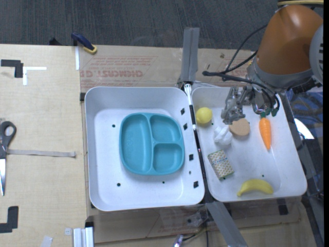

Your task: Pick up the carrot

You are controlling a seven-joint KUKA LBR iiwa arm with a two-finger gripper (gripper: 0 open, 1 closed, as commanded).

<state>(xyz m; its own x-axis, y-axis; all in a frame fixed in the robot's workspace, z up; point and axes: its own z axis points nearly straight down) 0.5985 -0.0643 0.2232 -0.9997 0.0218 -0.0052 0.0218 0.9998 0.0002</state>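
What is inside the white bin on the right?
In the right bin: carrot, lemon, banana, a tan round piece, a small packet. The gripper covers part.

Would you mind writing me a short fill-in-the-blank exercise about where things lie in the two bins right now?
1. The blue divided plate lies in the ____ bin of the view.
2. The carrot lies with its green top pointing toward the ____ edge of the view.
3. The banana is nearest the right bin's ____ wall in the view.
4. The gripper hangs over the ____ bin.

Missing words: left; top; bottom; right
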